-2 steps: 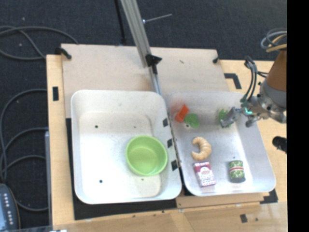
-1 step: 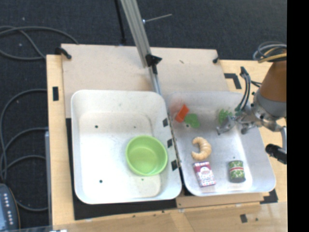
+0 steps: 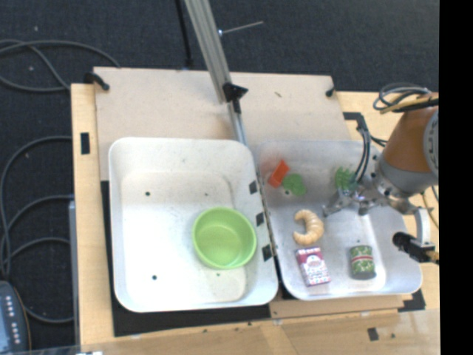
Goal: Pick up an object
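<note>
The claw point(image 3: 347, 204) is seen low inside the right bin point(image 3: 392, 272), near its middle, and whether it is open or shut cannot be told from this slanted view; nothing is seen held in it. The nearest candidate is judged to be the croissant point(image 3: 309, 226), which lies just to the claw's left and slightly nearer the front rim, its curved long axis running roughly front to back. A green leafy piece point(image 3: 344, 177) is seen just behind the claw, while the red carton point(image 3: 313, 266) and green can point(image 3: 361, 262) lie farther forward.
</note>
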Available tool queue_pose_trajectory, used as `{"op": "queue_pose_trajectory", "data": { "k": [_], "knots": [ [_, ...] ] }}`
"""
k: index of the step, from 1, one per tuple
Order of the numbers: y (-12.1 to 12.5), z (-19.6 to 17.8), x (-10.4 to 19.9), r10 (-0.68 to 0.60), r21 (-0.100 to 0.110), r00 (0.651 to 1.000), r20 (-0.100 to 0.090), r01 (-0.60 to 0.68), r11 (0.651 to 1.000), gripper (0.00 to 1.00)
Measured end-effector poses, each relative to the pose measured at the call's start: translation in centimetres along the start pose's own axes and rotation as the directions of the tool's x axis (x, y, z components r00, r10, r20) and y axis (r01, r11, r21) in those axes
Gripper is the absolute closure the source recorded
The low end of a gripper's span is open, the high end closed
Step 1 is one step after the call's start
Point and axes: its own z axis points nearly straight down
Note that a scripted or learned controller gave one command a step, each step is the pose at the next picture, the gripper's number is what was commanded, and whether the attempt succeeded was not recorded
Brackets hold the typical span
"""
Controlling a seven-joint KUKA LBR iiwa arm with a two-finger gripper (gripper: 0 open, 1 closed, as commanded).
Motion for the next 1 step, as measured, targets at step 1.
{"op": "queue_pose_trajectory", "data": {
  "k": [1],
  "knots": [
    [0.18,-1.41,-0.09,0.001,-0.007,1.000,0.001,-0.001,1.000,1.00]
  ]
}}
